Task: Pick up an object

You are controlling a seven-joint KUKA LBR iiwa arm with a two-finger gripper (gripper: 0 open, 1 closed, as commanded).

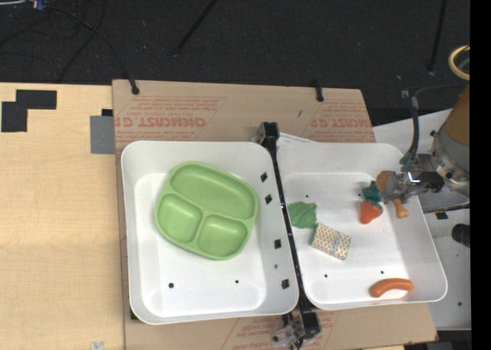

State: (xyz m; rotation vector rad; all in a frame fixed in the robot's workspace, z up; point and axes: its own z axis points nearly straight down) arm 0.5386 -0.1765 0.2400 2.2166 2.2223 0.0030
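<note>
My gripper (393,187) reaches in from the right over the right side of the right bin (430,264). Just to its left and below lies a small red toy (370,212) with a teal-green top, close against the gripper; whether the two touch is unclear. Further left in the same bin are a crumpled green piece (303,214), a small patterned packet (331,241) and, near the front edge, an orange sausage-shaped toy (391,288).
The left bin (153,295) holds a light green divided plate (207,210). A black divider (280,218) runs between the bins. Both bins rest on cardboard (230,114) over a wooden bench. Cables and the arm's body crowd the right side.
</note>
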